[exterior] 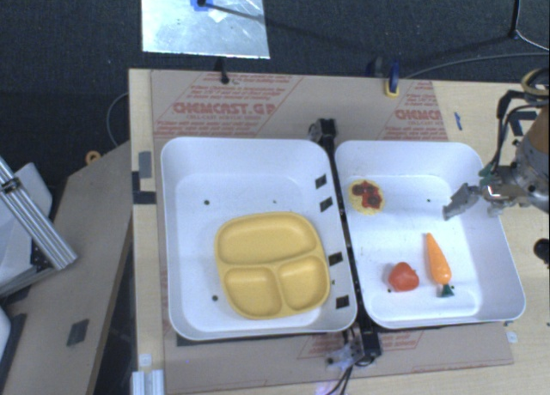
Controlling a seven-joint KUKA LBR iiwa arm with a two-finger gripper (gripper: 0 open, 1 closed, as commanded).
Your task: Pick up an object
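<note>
left bin: holds a yellow divided tray, three compartments, lower middle of the frame.
right bin: three small items inside, all apart from each other.
pizza toy: small round piece, red topping, upper left of the right bin, close to the divider.
tomato: red, lower middle of the right bin.
carrot: orange, green tip pointing down-frame, just right of the tomato, not touching it.
gripper: at the right bin's upper right, over the bin floor near the right wall.
fingers: cannot tell how far apart; nothing visibly held.
carrot vs gripper: carrot is below and slightly left in frame, apart.
obstructions: nothing between them.
surface: printed board under both bins; foil sheet upper left.
</note>
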